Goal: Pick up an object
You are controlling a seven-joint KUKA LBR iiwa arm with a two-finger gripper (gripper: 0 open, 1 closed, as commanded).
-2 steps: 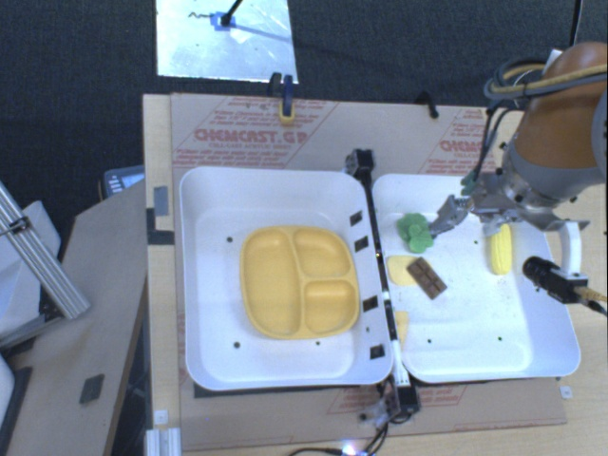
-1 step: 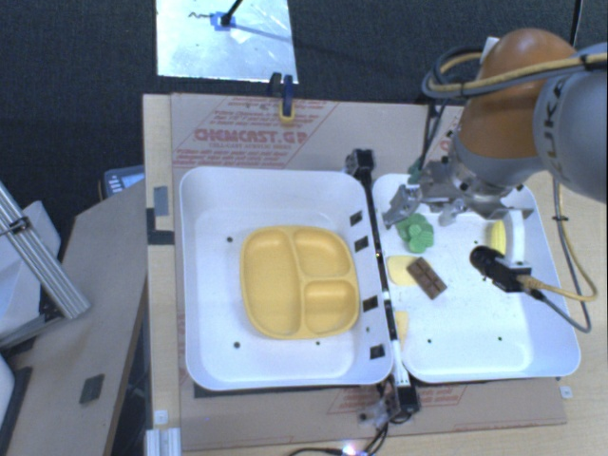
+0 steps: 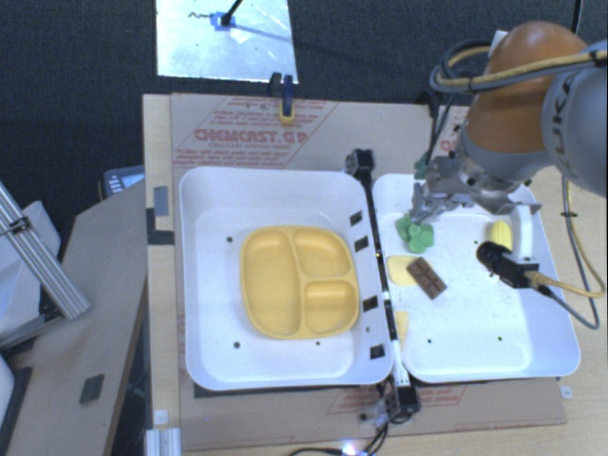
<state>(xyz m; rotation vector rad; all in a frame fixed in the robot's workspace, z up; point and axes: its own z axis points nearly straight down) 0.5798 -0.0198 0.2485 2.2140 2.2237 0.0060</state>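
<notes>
A yellow divided plate [image 3: 299,282] is seen lying in the left bin [image 3: 214,198]. In the right bin [image 3: 494,350], a green object [image 3: 415,233] lies at the far left, directly beneath the gripper [image 3: 424,206]; a brown bar [image 3: 427,277] and a corn cob [image 3: 500,233] lie further right.

two shallow white plastic bins [image 3: 285,183], smooth, faint sheen | yellow divided plastic tray [image 3: 299,281], smooth, satin | flat brown cardboard sheet [image 3: 249,133], matt, printed red | square silvery foil-like panel [image 3: 226,25], shiny, reflective | rounded orange arm band [image 3: 522,69], glossy | dark backdrop cloth [image 3: 71,65], matt, textured
</notes>
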